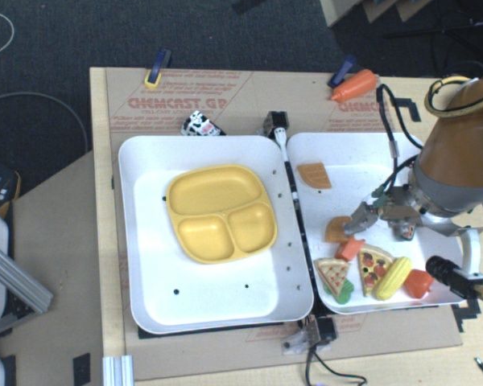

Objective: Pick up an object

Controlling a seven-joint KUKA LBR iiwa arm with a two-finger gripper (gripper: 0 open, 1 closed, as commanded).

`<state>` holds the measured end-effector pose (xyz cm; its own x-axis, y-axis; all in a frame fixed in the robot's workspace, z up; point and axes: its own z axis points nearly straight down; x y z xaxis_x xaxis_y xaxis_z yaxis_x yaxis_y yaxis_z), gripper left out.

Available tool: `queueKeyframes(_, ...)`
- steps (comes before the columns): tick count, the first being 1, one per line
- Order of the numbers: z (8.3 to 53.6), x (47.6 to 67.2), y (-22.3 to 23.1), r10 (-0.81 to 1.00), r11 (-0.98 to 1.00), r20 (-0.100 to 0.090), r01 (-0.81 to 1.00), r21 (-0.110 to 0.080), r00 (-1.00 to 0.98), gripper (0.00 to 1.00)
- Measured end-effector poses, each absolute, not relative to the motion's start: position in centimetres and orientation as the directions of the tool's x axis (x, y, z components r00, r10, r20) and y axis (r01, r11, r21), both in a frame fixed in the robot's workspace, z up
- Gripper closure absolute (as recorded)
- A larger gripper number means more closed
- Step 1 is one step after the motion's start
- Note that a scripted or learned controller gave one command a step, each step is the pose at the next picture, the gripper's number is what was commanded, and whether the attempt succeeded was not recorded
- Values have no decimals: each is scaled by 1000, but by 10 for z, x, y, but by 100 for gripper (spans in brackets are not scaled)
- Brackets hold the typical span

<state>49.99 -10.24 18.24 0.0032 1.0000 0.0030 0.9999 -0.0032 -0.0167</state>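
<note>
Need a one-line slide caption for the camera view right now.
KUKA arm's gripper hovers over toy food in the right bin; yellow divided plate sits in the left bin.

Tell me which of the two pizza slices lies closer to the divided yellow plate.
The left pizza slice, by the right bin's left wall. The other pizza slice lies farther right, beside the yellow corn.

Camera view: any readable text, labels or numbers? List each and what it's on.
"GHEMCAST GP" or similar, red print, letters uncertain: on the board behind the left bin.
More red print on the board behind the right bin: too blurred to read.
Nothing legible on the yellow tray or the toy food.
</note>
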Motion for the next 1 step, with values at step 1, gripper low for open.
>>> queueKeyframes(1, 189, 503, -102, 1000, 0, 1, 1000, -2, 0, 0)
